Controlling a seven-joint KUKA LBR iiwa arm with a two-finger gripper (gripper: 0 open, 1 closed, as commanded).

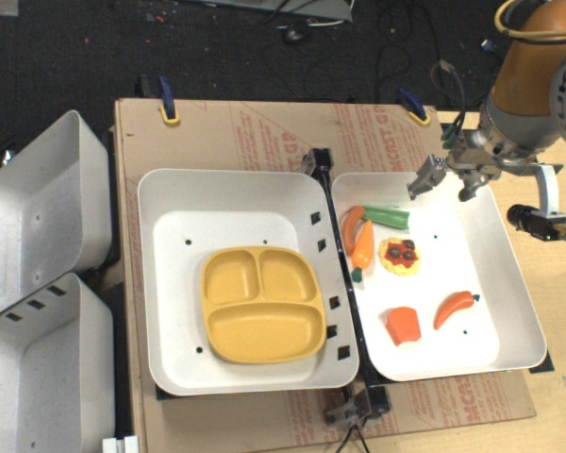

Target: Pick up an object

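Note:
The right bin (509, 253) holds several toy foods. An orange carrot (362, 244) and an orange-red piece (352, 223) lie along its left wall, with a green piece (387, 217) beside them. A small yellow tart with dark berries (400, 255) sits mid-bin. Toward the front lie an orange-red chunk (403, 325) and a red-orange chili pepper (454, 308). My gripper (446, 183) hangs open above the bin's back edge, up and right of the green piece, with nothing between its fingers.
The left bin (160, 253) bears a yellow divided tray (262, 303). A black divider with clips (335, 262) runs between the bins. Two white tubs (38, 253) stand off the bench's left side. Cables lie on the dark floor behind.

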